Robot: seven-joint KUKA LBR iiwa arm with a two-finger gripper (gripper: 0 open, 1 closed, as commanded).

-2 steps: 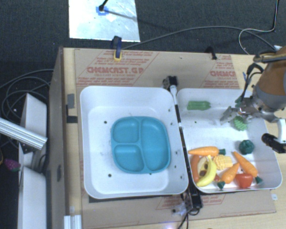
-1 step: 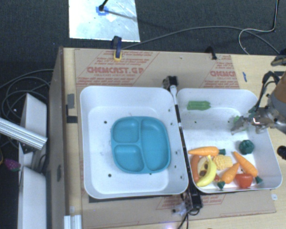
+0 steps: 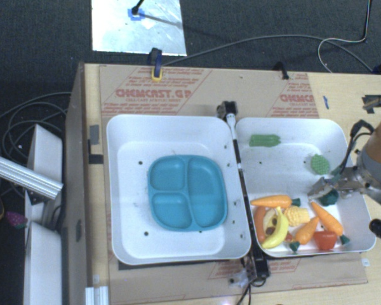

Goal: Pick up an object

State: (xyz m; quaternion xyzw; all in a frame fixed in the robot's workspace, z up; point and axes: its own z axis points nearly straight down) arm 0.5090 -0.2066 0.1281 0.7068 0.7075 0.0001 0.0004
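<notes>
The left shallow white bin (image 3: 124,170) carries a blue plastic plate with four compartments (image 3: 187,192) near its middle. In the right shallow white bin (image 3: 292,135), a pale green oblong toy (image 3: 265,141) lies near the far edge and a round green toy (image 3: 320,164) sits further right. Toy food crowds the near edge: an orange carrot (image 3: 272,201), a yellow banana (image 3: 277,231), a yellow corn piece (image 3: 297,216), a small orange carrot (image 3: 305,231), a longer orange carrot (image 3: 327,219) and a red tomato-like piece (image 3: 326,240), mostly touching. The two-finger gripper (image 3: 327,186) reaches in from the right edge, just above that heap, fingers spread apart with nothing between them. A dark teal piece (image 3: 330,197) lies just beside the fingertips.
</notes>
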